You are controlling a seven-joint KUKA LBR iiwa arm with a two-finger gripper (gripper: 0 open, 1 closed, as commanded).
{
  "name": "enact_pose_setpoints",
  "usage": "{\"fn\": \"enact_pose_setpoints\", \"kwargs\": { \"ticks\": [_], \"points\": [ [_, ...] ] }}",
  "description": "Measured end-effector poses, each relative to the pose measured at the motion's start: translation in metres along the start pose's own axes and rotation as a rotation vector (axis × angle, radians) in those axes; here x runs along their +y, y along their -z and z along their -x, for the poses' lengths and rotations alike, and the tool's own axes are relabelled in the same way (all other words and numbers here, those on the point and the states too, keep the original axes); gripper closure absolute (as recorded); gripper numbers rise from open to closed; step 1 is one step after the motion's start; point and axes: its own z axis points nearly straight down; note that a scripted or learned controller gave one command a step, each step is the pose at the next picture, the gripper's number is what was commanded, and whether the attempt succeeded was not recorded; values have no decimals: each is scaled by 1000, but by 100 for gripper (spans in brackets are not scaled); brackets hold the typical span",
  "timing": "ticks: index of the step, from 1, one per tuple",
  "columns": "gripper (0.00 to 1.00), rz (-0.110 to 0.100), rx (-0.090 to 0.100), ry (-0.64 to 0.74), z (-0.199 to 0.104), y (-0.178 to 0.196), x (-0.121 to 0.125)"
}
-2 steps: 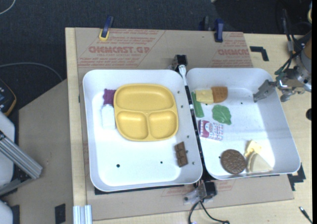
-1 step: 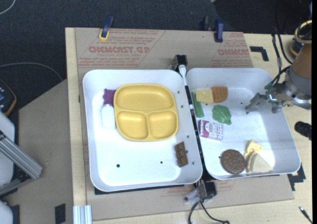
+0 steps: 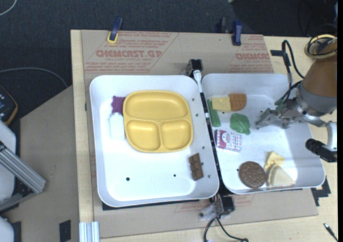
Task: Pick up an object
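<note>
The yellow divided plate [image 3: 158,120] in the left bin [image 3: 104,144] serves as the landmark. Tucked against its left edge lie a purple item [image 3: 117,104] and, just below that, a small white bottle [image 3: 116,126]; off its lower right corner, near the bin's right wall, lies a brown chocolate bar [image 3: 196,166]. Everything else sits to the plate's right, across the divide, in the right bin [image 3: 300,179]. Nearest the plate there are a narrow green strip [image 3: 214,116] and, below it, a pink-and-white packet [image 3: 228,140]. A little farther right sit a yellow block [image 3: 220,104] touching a piece of toast-coloured bread [image 3: 238,101], with a green leafy toy [image 3: 240,123] beneath them. Toward the lower right of the plate rest a round brown cookie [image 3: 252,174] and, just beside it, pale yellow cheese wedges [image 3: 277,168]. The gripper [image 3: 266,119] hangs well right of the plate, over a bare patch of the right bin, its fingers [image 3: 262,123] spread apart and closed on nothing; the green leafy toy lies just to its left, apart from the fingertips.
</note>
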Motion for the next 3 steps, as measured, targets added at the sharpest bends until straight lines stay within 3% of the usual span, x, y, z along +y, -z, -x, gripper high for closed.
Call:
{"fn": "enact_pose_setpoints", "kwargs": {
  "ticks": [1,3],
  "points": [
    [100,3,-7,-1,2,12,0],
    [100,9,-13,-4,-9,112,-9]
  ]
}}
